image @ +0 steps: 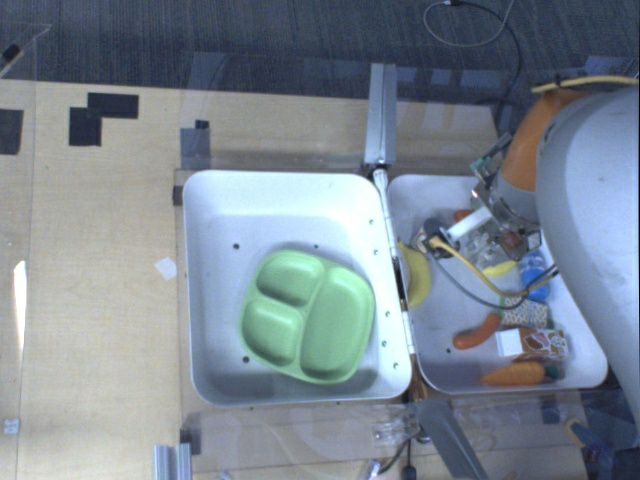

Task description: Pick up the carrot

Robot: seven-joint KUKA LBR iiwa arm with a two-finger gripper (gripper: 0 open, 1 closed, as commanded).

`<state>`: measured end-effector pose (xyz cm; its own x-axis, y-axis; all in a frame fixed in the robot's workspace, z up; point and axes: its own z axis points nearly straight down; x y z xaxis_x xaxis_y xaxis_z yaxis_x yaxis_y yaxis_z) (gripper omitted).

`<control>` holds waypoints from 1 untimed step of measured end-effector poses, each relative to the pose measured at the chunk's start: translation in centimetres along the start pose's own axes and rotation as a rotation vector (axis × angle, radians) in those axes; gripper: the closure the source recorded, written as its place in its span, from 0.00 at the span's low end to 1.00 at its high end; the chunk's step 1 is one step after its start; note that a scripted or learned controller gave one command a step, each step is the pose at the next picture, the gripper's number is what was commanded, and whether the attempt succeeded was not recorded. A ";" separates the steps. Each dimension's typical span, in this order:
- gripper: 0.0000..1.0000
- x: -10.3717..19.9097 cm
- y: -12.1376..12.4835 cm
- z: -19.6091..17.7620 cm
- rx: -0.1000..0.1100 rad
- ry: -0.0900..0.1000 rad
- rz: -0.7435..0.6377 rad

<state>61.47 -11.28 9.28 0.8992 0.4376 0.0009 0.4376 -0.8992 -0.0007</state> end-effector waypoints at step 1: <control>1.00 -0.2 -8.0 -9.3 -0.001 0.003 0.244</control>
<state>57.77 -4.20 18.56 0.9783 0.2073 0.0036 0.2073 -0.9783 -0.0006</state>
